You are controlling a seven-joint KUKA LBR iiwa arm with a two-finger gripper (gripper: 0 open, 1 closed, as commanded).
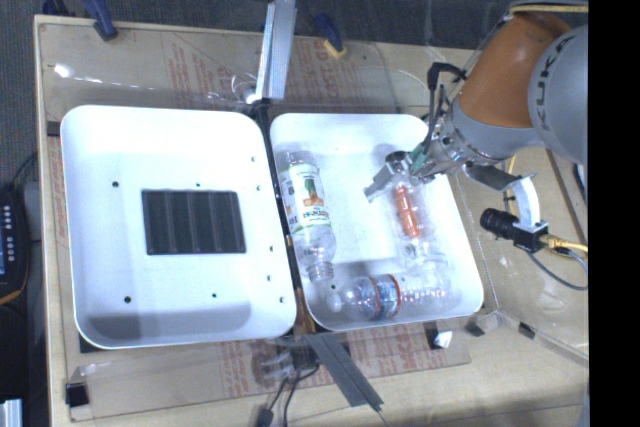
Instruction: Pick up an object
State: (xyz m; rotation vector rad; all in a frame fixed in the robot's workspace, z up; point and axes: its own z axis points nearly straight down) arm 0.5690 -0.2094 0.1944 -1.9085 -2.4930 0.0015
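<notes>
The bottle with the orange label [407, 212] lies in the right bin [345, 130], right of centre in the frame, its cap end just under the pincer [393, 171]. The pincer's fingers stand apart, one pale finger slanting left of the bottle. By my reading this is the approach step: next comes lowering astride the bottle and closing. Two more bottles, green-labelled [304, 200] and red-labelled [377, 296], lie nearby.

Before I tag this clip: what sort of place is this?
Probably a robotics lab's bin-picking bench: a grey arm reaches over two white bins, one holding plastic bottles.
</notes>
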